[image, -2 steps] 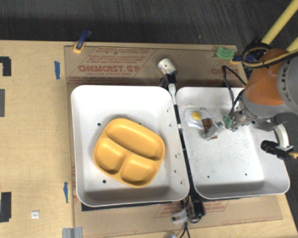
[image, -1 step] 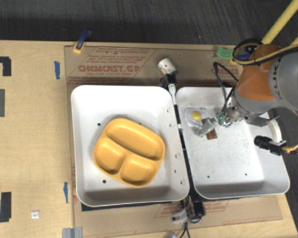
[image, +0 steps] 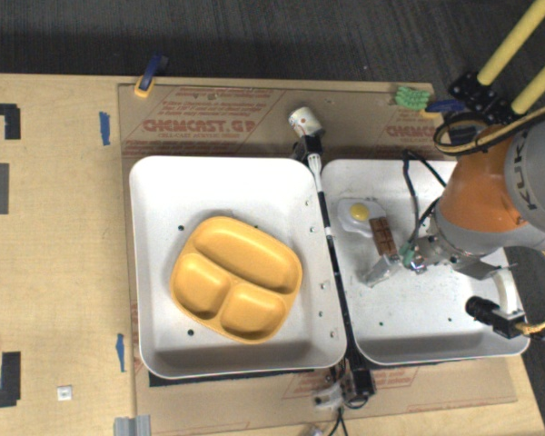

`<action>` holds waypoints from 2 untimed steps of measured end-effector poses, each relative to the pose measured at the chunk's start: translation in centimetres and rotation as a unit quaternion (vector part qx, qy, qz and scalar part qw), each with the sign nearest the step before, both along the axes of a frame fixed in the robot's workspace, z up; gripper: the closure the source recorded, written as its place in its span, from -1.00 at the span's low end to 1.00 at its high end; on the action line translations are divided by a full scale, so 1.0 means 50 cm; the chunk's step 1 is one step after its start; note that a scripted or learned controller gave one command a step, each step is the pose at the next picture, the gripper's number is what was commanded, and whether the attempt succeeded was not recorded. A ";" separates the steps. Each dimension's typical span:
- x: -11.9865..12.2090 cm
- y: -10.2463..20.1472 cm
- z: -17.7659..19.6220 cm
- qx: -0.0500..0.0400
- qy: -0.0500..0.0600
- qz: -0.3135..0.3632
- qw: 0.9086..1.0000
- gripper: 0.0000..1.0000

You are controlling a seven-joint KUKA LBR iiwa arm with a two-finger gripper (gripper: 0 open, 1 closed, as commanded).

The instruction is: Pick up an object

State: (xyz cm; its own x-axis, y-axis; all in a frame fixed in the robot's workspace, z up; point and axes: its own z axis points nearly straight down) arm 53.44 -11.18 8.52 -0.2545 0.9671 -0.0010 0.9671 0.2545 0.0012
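A yellow moulded plastic tray with three compartments [image: 236, 278] lies in the left white bin [image: 154, 189]. In the right white bin [image: 436, 330], a fried-egg toy [image: 358, 213] and a small brown slab [image: 381, 235] sit near the divider. The gripper [image: 386, 266] hovers just beside the slab; its jaw state cannot be told. Closing from here might only nudge the slab aside, since it lies flat.

The brown cardboard sheet [image: 254, 116] under the 2 white bins carries red printed lettering along its far edge. It seems to read "CHEMCAST GP", with a smaller line above it too fine to make out. More red print shows at the sheet's right end, partly hidden and unreadable.
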 end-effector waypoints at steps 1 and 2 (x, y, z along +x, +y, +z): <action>0.006 0.002 0.001 0.000 0.000 0.147 0.989 -1.00; -0.108 0.022 0.000 0.001 0.000 0.036 0.999 -1.00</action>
